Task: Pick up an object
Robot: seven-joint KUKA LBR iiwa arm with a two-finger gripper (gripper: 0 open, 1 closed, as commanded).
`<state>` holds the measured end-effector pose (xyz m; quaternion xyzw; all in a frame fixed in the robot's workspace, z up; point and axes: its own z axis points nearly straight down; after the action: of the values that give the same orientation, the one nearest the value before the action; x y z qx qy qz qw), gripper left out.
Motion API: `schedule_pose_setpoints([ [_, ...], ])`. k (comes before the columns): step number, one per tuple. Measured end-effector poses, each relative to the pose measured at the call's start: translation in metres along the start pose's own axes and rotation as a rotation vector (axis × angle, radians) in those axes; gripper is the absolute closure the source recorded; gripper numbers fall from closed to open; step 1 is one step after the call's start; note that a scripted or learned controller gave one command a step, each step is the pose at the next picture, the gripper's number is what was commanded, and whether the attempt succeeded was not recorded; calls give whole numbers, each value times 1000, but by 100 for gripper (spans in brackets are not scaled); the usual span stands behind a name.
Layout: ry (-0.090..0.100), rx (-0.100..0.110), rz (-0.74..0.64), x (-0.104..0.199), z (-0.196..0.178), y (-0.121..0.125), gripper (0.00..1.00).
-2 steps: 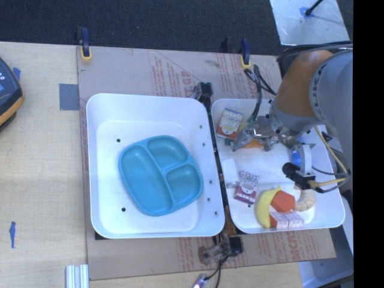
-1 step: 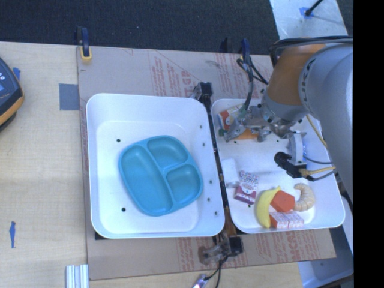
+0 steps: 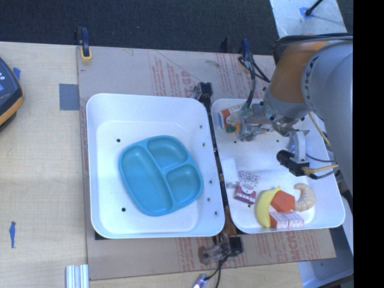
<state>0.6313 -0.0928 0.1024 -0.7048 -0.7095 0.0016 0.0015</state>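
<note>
1 banana (image 3: 263, 207), 1 blue plate (image 3: 160, 174)

Red lettering runs in strips across the cardboard sheet (image 3: 156, 71) that lies under the two bins, slanting along its far part behind the left bin (image 3: 150, 110) and again along its near edge, but the letters are too small and faint to read. A small red-and-white packet (image 3: 246, 188) lies in the right bin (image 3: 327, 218), just right of the left bin's near right corner, and carries print that cannot be made out either. No word, brand or number here can be read.
</note>
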Motion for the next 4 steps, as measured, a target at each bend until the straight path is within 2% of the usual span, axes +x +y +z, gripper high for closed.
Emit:
schedule_pose_setpoints([
  [1, -1, 0, 3, -39, 11, -56, 100],
  [2, 0, -4, 2, 6, -90, -19, 100],
  [3, -1, 0, 3, -38, -75, -52, 100],
  [4, -1, -1, 3, -38, -75, -52, 0],
])
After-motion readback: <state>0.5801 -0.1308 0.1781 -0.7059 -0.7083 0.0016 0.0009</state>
